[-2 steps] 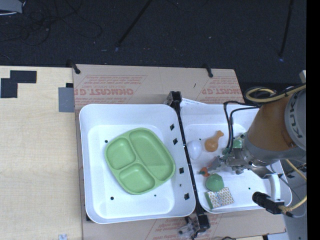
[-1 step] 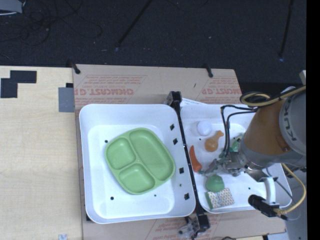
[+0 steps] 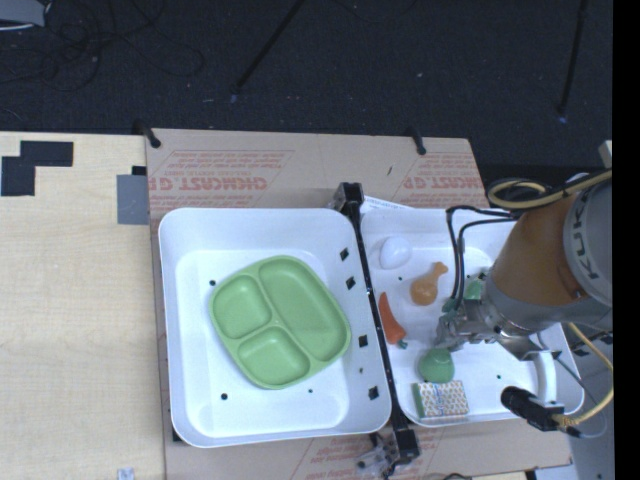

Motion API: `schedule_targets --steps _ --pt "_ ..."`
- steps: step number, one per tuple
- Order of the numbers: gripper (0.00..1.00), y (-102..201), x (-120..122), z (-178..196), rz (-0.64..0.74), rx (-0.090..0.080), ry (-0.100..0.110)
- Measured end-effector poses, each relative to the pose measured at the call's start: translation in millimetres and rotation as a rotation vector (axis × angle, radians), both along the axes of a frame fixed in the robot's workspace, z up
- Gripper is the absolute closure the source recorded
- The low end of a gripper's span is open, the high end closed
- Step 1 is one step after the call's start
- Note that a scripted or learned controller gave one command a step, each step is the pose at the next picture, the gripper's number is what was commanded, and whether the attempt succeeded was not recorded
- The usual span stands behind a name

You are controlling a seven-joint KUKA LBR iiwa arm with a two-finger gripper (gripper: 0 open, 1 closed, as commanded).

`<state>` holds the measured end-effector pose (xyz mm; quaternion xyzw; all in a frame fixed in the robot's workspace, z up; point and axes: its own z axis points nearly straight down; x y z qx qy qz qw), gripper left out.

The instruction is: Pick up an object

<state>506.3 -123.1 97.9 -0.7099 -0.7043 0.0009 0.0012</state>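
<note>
Overhead, the gripper (image 3: 447, 336) hangs low in the right bin (image 3: 478, 408), just above a green round object (image 3: 436, 366) (whether they touch, and how its tool stands, I cannot tell). A green divided plate (image 3: 278, 320) fills the left bin (image 3: 195, 236).

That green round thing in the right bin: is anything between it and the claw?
Nothing visible. The claw hangs just above the green round object, with no other item between them. The orange carrot-like piece lies to its left, and the patterned pad sits below it in the camera view.
</note>
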Motion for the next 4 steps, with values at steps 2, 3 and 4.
schedule_targets --steps 2,3,4 --pt "1.00 7 1 125 0.009 -0.001 -0.007" --pt "1.00 6 1 136 0.009 0.000 -0.002" --pt "1.00 63 7 140 0.014 0.002 -0.001"
